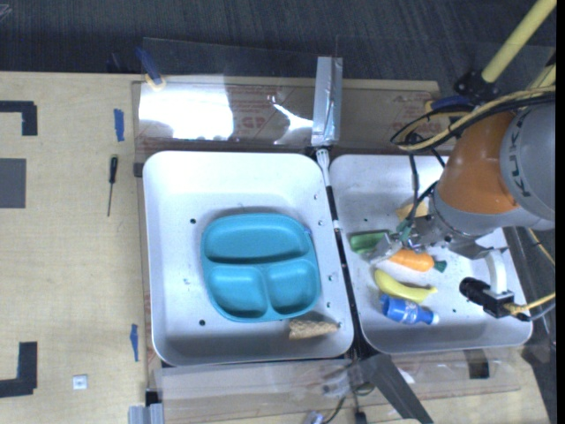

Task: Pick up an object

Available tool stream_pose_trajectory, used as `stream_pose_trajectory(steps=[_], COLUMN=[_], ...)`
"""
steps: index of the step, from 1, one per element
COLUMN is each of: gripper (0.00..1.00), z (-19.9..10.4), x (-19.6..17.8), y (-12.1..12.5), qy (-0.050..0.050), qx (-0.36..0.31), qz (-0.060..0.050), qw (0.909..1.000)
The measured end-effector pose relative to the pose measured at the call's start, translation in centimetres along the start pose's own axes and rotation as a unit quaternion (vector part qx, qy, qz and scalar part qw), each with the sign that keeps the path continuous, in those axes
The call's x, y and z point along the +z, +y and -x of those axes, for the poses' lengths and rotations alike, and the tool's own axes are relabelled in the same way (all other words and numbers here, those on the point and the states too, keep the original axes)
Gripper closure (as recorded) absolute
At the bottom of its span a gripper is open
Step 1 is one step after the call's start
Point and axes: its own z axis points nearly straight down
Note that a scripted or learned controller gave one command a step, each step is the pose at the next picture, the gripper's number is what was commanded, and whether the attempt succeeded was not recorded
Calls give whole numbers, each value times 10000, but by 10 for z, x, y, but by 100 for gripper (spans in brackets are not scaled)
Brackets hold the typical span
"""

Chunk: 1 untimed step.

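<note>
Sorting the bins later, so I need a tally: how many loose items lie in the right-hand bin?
4 visible: a green piece at the left, an orange carrot, a yellow banana below it, and a blue bottle nearest the front. The arm may hide more.

Arm [521, 162]: grey rounded casing, with dark lettering partly seen at the frame edge. Orange band [472, 170]: broad, glossy, fitted above the wrist. Cables [441, 117]: black and yellow, looped beside the band.
</note>
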Motion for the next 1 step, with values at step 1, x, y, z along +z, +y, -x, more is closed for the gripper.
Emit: stream_pose_trajectory(steps=[1], gripper=[100], z=[1], x=[-12], y=[2], qy=[-9], qx=[6], qz=[31], qw=[10000])
